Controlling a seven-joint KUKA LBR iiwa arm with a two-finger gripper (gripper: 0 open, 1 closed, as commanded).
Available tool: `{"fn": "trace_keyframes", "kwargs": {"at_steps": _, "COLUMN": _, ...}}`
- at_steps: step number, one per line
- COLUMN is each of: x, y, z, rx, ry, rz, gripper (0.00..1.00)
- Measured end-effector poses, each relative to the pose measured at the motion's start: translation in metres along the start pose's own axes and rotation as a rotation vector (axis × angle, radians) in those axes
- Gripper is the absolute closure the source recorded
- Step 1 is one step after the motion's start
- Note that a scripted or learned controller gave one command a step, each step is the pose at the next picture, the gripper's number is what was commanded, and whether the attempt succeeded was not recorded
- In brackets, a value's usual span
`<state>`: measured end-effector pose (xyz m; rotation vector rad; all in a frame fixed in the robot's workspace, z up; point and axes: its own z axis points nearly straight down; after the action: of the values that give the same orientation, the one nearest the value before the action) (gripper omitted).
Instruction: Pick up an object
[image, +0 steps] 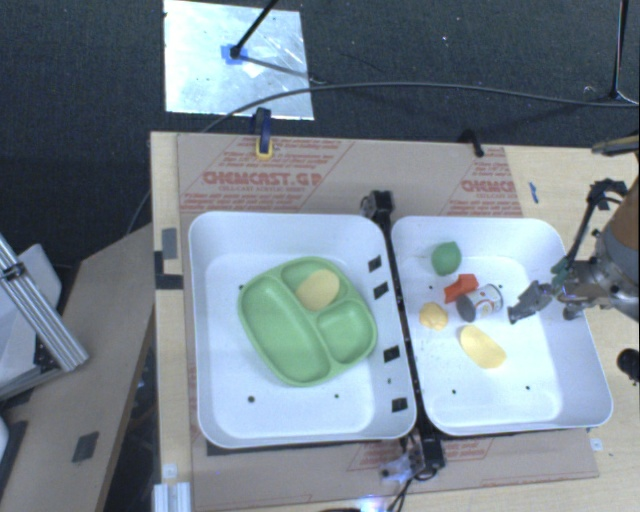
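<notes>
The right bin (560, 400) holds several small objects: a green ball-like piece (446, 257), an orange-red block (459, 289), a small white and grey can (482, 301), a small yellow lump (433, 317) and a larger yellow piece (482, 347). My gripper (545, 298) hangs over the right side of this bin, to the right of the can and apart from it. Nothing shows between its fingers. The left bin holds a green divided plate (290, 335) with a yellow piece (318, 289) in its upper compartment.
The two bins (230, 400) sit side by side on a cardboard sheet (300, 175) with black clips along their shared edge. A cable runs across the dark floor behind. A metal frame stands at the left edge.
</notes>
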<state>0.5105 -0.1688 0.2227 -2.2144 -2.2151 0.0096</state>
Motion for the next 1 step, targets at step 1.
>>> {"fn": "trace_keyframes", "kwargs": {"at_steps": 1, "x": 0.0005, "y": 0.0027, "z": -0.0064, "rx": -0.013, "ry": -0.003, "rz": -0.004, "gripper": 0.0}}
